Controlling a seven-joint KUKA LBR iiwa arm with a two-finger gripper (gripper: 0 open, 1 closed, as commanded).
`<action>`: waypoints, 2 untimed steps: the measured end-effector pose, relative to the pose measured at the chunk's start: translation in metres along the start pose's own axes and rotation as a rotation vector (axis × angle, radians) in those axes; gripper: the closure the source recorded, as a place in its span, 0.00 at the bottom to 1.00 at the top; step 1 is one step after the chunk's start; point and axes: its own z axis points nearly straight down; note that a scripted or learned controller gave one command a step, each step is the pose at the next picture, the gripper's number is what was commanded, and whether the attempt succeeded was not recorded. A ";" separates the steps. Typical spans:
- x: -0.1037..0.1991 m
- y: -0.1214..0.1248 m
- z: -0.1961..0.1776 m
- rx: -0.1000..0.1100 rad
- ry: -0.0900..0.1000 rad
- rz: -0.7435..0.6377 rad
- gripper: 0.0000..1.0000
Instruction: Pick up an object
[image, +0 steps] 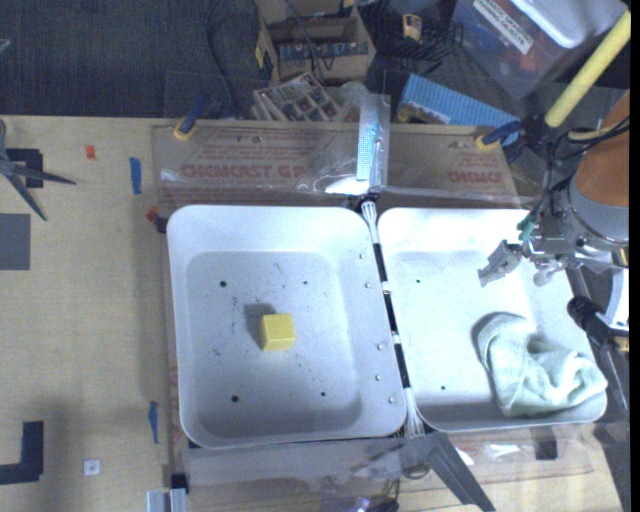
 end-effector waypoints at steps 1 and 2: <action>-0.002 0.000 -0.011 -0.004 -0.001 0.003 1.00; 0.026 0.005 0.111 -0.002 0.000 -0.303 1.00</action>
